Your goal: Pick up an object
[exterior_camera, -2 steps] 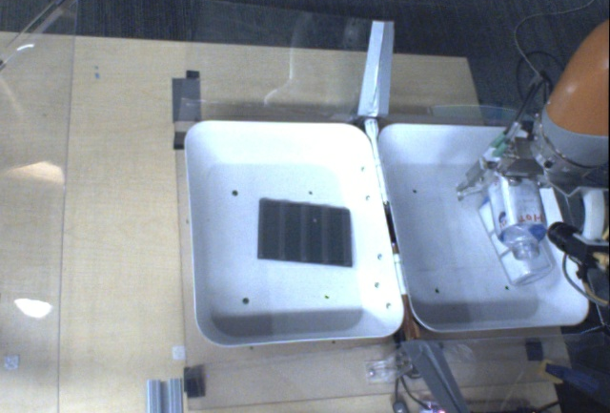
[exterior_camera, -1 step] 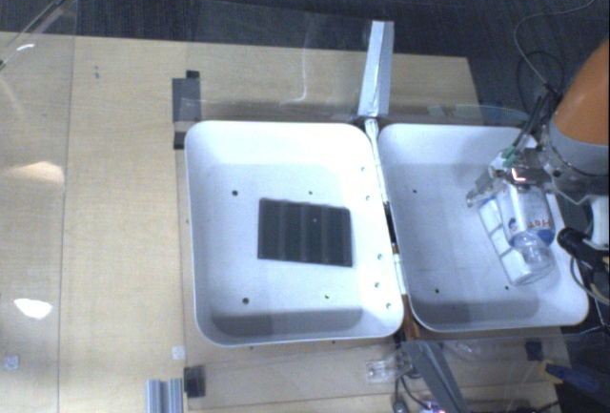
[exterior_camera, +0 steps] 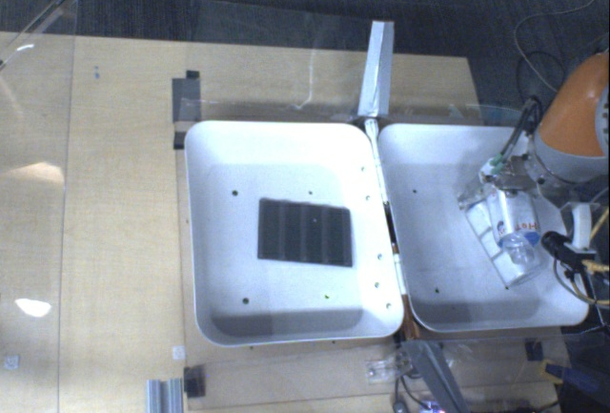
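Note:
A dark grey ribbed rectangular pad (exterior_camera: 305, 232) lies flat in the middle of the left bin (exterior_camera: 214, 173). My gripper (exterior_camera: 512, 254) hangs low over the right bin (exterior_camera: 429, 211), near its right side, pointing toward the bin's front edge. It is pale and silvery, and it blends with the white floor. A small clear, glassy shape (exterior_camera: 516, 246) shows at its tip. Whether that is an object or part of the gripper cannot be made out. The gripper is far to the right of the pad, across the wall between the bins.
The arm's orange band (exterior_camera: 577, 106) and grey wrist (exterior_camera: 562, 158) reach in over the right bin's right rim. Cables (exterior_camera: 572, 258) hang at the right edge. A metal strip (exterior_camera: 375, 68) stands behind the bins' shared wall. Wooden bench (exterior_camera: 95, 211) lies left.

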Robot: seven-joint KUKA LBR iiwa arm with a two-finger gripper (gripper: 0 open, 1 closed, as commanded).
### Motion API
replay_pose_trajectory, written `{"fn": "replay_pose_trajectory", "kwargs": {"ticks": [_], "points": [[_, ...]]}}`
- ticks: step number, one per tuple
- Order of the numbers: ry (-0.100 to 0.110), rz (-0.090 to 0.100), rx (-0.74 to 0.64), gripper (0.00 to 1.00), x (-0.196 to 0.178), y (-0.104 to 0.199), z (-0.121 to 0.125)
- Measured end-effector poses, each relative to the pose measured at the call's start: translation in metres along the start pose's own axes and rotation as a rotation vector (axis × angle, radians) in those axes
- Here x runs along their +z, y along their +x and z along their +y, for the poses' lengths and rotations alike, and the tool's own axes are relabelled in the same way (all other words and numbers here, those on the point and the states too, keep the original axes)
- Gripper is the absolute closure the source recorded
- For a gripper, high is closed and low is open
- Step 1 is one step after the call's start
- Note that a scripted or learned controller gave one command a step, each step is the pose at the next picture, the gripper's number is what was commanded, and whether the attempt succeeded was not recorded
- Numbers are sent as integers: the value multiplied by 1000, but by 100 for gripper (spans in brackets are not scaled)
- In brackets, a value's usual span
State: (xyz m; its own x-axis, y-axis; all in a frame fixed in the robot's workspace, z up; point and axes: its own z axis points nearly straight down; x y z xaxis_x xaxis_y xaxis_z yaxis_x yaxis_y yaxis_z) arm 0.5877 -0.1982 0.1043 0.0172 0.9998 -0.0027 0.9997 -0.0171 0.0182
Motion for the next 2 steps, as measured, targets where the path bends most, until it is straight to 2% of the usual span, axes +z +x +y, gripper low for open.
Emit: {"fn": "replay_pose_trajectory", "kwargs": {"ticks": [1,2], "points": [[-27,-9,-237,0,0,-2,-20],[-28,-11,-336,0,0,-7,-37]]}}
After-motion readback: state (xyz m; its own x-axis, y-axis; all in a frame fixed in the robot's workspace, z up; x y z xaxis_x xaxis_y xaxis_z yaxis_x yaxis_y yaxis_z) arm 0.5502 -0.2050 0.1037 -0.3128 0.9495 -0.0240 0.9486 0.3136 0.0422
